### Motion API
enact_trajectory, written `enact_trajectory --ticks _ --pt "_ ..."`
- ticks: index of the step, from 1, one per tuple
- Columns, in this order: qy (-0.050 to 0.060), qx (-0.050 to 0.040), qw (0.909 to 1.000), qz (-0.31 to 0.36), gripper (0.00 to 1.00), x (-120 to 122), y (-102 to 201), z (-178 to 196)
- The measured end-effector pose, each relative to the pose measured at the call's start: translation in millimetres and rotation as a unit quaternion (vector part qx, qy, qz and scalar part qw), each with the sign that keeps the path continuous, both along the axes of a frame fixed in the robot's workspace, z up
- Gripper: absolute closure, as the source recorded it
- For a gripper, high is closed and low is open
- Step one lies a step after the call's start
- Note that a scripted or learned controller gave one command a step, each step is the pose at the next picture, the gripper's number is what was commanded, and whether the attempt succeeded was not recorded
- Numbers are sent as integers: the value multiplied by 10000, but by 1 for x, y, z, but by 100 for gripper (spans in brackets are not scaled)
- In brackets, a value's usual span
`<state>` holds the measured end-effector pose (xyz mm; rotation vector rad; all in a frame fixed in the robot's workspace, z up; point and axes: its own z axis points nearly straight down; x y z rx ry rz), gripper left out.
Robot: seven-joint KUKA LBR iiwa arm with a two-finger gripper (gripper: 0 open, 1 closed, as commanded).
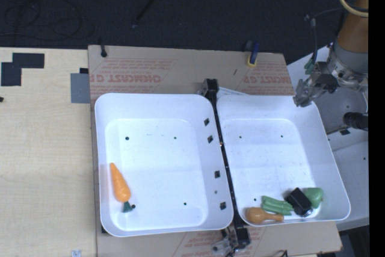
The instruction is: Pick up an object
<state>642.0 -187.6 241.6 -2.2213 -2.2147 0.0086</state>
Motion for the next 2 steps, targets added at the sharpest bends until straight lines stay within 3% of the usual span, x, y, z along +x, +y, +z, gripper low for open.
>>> enact_trajectory --ticks 1,2 --pt "-51 0 10000 24 100 3 24 48" --pt "-37 -10 10000 -5 100 -33 -28 73"
